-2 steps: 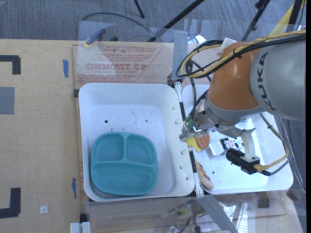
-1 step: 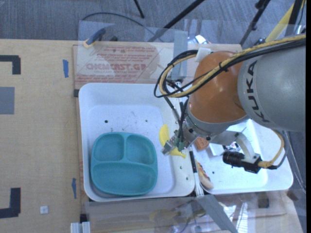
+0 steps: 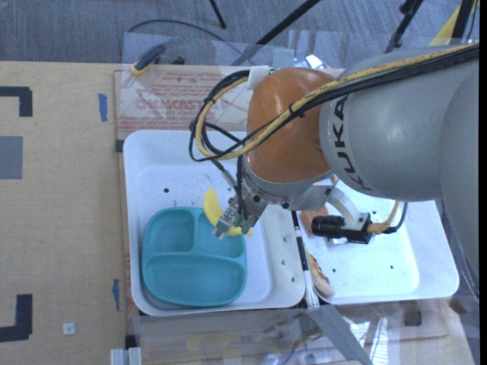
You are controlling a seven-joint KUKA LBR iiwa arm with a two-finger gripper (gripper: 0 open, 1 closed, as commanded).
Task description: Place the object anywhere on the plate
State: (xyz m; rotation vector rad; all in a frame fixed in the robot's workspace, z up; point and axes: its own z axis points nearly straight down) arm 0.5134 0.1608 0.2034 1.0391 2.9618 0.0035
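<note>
Left bin (image 3: 152,152) holds plate (image 3: 194,268), just below-left of gripper (image 3: 230,225); right bin (image 3: 426,268) behind the arm. Banana (image 3: 213,206) is seen pinched between closed fingers, over plate's upper-right rim.

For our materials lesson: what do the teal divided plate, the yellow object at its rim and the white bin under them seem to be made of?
Teal plate: probably moulded plastic, smooth with a soft sheen and rounded compartment ridges.
Yellow object: possibly plastic or rubber; uniform bright colour, but largely hidden by the gripper, so uncertain.
White bin: looks like thin formed plastic, glossy, with rounded corners.
</note>
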